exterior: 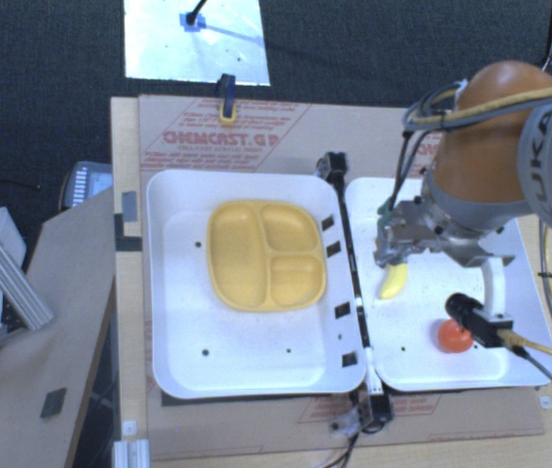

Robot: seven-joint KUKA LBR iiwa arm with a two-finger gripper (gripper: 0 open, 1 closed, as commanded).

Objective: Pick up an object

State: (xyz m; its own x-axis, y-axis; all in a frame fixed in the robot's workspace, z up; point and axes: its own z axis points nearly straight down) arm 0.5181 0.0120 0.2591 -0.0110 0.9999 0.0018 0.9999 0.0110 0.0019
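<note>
A small yellow banana-shaped object (393,282) lies in the right bin (422,373), close to its left wall. My gripper (390,249) hangs directly over the object's upper end and hides part of it; whether they touch cannot be made out. A red-orange round object (453,336) sits nearer the bin's front, partly covered by a black fitting (475,320) with a cable on the arm. The grey arm with its orange band (495,130) covers most of the right bin's back half.
The left bin (174,359) holds a yellow divided plate (264,254) in its middle. A black divider strip (347,271) runs between the two bins. Cardboard (227,135) lies under both bins, with a yellow clamp (227,100) at its far edge.
</note>
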